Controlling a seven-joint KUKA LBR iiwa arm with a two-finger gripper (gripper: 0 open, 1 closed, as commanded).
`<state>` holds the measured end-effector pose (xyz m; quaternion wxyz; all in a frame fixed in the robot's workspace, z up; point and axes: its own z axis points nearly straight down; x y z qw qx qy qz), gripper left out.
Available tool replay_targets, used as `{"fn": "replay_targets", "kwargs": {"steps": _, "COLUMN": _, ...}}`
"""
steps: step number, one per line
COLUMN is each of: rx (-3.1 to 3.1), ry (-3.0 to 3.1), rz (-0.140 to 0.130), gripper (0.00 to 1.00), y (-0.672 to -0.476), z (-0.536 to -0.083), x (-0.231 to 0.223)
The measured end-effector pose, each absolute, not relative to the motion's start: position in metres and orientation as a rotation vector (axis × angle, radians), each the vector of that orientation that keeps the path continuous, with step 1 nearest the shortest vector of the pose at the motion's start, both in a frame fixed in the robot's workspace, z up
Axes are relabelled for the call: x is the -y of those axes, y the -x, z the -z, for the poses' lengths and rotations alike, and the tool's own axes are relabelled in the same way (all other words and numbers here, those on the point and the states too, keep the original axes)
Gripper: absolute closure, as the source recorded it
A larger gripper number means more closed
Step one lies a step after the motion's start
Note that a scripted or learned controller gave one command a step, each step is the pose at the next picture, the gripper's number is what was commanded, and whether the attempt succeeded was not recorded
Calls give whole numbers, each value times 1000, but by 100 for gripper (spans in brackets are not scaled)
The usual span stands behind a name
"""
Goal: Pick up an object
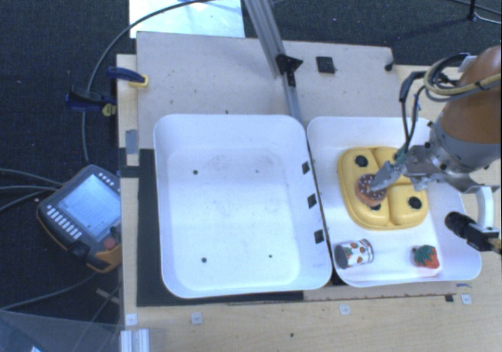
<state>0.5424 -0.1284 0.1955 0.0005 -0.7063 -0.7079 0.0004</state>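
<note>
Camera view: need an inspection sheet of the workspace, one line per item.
Surface: pale wooden bench bearing two shallow white bins side by side, left bin and right bin.
Job's things: yellow moulded plastic block with dark dots, small printed cylindrical can lying on its side, small red-orange and green toy, all in the right bin.
Clutter: small black square piece on the bench.
Grippers: tool low over the yellow block; finger state unclear.
Cables: grey cable looping over the dark floor.
Surroundings: teach pendant at left, blue and yellow clamp, slanted metal pole.
</note>
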Motion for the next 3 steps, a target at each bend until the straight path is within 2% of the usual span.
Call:
{"fn": "replay_targets", "kwargs": {"steps": 1, "rx": 2222, "ry": 2218, "rz": -2, "gripper": 0, "y": -552, "z": -139, "x": 127}}
{"fn": "replay_targets", "kwargs": {"steps": 2, "rx": 2232, "ry": 2214, "rz": 20, "gripper": 0, "y": -557, "z": -107, "x": 122}}
{"fn": "replay_targets", "kwargs": {"steps": 3, "rx": 2238, "ry": 2206, "rz": 43, "gripper": 100, "y": -562, "z": -122, "x": 116}}
